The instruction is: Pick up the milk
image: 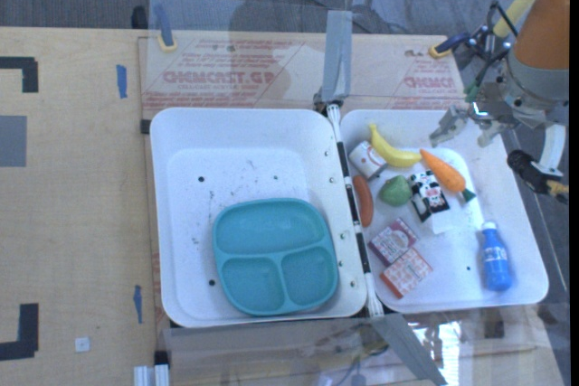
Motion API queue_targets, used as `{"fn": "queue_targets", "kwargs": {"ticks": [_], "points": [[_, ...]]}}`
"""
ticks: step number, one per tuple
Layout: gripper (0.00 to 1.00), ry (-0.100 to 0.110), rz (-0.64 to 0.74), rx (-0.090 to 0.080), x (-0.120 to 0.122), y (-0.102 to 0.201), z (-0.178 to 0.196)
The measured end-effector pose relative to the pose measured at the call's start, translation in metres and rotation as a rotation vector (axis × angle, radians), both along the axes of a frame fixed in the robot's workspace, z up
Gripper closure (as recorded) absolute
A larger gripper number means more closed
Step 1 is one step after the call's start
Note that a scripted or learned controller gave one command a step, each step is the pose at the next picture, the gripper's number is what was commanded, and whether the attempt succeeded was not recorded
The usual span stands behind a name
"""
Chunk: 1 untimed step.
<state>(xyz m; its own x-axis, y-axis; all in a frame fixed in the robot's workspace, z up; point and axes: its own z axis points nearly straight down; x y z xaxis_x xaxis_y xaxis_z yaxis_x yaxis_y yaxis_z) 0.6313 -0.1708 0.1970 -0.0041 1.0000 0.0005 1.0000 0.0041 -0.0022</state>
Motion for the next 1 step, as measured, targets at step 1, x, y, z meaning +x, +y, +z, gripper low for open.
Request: {"fn": "queue_targets", "kwargs": {"ticks": [1], "points": [[0.0,-0.008,0.048,-0.001,-0.0468,0.0248,-0.1087]]}}
